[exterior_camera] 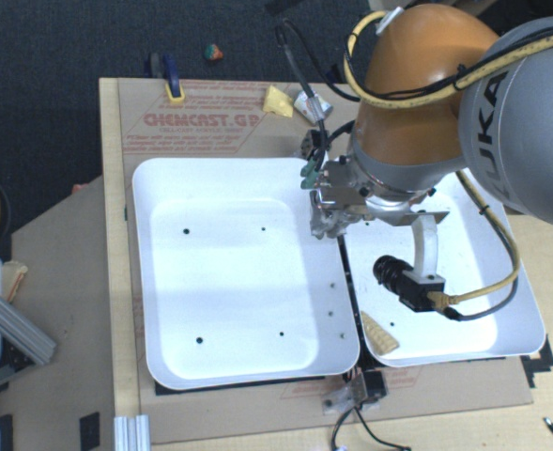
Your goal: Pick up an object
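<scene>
Right now I see the arm [426, 92] hanging over the seam between the two bins, its orange band hiding much of the wrist. The gripper [325, 216] sits at the inner edge of the right bin [501, 336]; I cannot tell how it is set. A tan wedge [379, 332], possibly foam, lies in that bin's near left corner, well apart from the gripper. The left bin [229, 271] shows four small dark dots. Both bins rest on a brown board [201, 120] with red lettering, which covers the surface. A blue and yellow clamp [173, 78] grips its far edge. Beyond lies dark carpet [69, 26] with a small coloured bit [214, 53].
</scene>
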`<state>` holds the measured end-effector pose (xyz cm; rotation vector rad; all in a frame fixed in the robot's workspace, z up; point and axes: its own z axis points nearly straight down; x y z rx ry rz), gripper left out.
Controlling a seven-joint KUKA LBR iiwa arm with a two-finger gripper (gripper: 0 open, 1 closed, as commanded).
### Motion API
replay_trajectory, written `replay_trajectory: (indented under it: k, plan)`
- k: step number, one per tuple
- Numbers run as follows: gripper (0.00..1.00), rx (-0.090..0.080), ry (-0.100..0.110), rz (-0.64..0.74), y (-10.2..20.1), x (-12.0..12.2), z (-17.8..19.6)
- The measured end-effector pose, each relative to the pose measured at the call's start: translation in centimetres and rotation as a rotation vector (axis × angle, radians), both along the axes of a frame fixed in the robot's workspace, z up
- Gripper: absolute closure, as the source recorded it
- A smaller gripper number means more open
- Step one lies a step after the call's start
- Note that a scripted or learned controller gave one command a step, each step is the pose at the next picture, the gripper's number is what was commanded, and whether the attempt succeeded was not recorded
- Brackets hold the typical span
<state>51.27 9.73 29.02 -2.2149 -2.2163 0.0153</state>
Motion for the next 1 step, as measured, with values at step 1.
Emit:
replay_trajectory:
  k: [1]
  plan:
    - [1.00, 0.007, -0.034, 0.002, 0.59, -1.84, 21.67]
